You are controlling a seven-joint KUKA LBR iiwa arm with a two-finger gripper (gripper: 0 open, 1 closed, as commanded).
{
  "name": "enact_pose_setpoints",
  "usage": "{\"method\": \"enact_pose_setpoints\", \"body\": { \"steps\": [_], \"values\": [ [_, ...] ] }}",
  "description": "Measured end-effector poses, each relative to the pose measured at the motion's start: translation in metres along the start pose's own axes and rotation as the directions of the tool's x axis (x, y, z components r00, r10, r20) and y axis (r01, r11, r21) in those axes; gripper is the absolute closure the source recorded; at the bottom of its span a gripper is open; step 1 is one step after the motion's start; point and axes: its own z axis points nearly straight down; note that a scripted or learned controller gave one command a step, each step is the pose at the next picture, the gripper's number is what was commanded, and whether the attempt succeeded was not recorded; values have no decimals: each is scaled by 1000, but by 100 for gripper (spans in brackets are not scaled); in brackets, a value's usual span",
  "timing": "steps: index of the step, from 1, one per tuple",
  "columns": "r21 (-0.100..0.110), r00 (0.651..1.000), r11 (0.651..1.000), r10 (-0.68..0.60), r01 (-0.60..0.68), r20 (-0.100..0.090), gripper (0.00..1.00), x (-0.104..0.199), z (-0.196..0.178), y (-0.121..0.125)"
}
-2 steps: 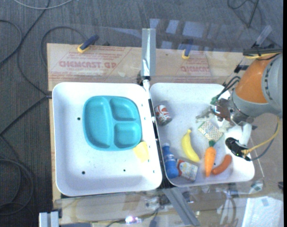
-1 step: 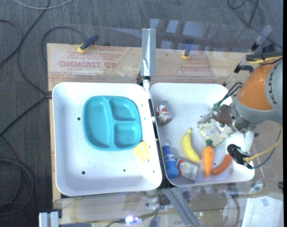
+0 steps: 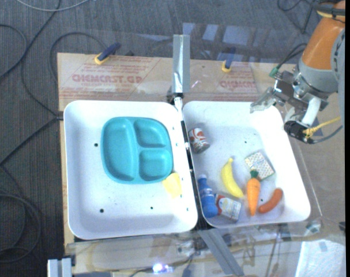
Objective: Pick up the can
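Grey carpet floor (image 3: pixel 134 16) with loose black cables (image 3: pixel 13 154) and one white cable (image 3: pixel 65 2). Brown board-topped counter (image 3: pixel 76 79) with two yellow-handled clamps (image 3: pixel 107 53) at its far edge. Lighting even

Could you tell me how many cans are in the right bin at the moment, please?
2. One can lies by the bin's left wall, near the back; another can lies at the front, beside the blue bottle. None looks hidden.

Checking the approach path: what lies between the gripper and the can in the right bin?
In the camera view, bare white bin floor lies between the gripper at the bin's upper right rim and the can by the left wall.
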Motion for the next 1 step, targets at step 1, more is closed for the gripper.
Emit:
{"method": "enact_pose_setpoints", "body": {
  "steps": [1],
  "values": [
    [-1, 998, 998, -68, 68, 1, 0, 38, -49, 29]
  ]
}}
